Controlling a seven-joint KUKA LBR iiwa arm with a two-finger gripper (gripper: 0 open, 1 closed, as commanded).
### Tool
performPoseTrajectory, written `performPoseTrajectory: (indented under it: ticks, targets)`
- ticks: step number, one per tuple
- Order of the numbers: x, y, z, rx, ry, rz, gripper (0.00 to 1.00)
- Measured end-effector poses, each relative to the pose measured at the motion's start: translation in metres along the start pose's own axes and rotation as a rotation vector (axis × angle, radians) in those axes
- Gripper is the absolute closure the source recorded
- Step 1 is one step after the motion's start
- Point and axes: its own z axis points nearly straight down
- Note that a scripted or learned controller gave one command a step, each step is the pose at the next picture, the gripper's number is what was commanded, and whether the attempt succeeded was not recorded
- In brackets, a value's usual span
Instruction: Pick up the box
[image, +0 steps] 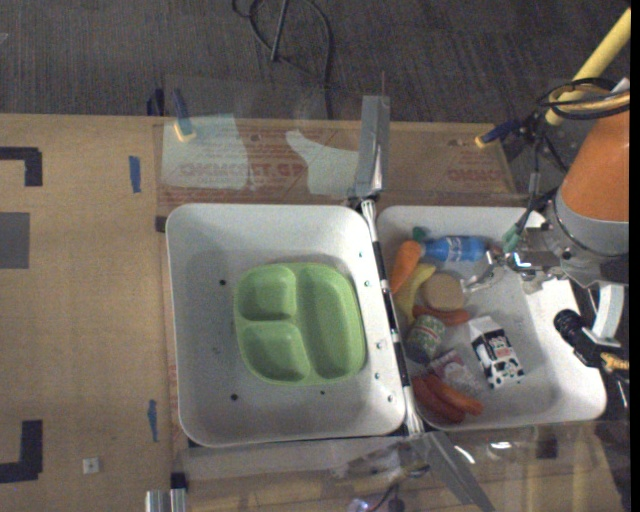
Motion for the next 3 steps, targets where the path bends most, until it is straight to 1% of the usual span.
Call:
performPoseTrajectory:
  ticks: [1,2,3]
  targets:
    - [-0.033,0.055,-0.213,-0.005,-0.003,0.079,0.0]
    - [-0.03,0.057,-0.223,-0.008,-0.006,0.073,1.0]
    - [-0.029,0.057,-0.223,-0.008,-0.005,0.072,0.0]
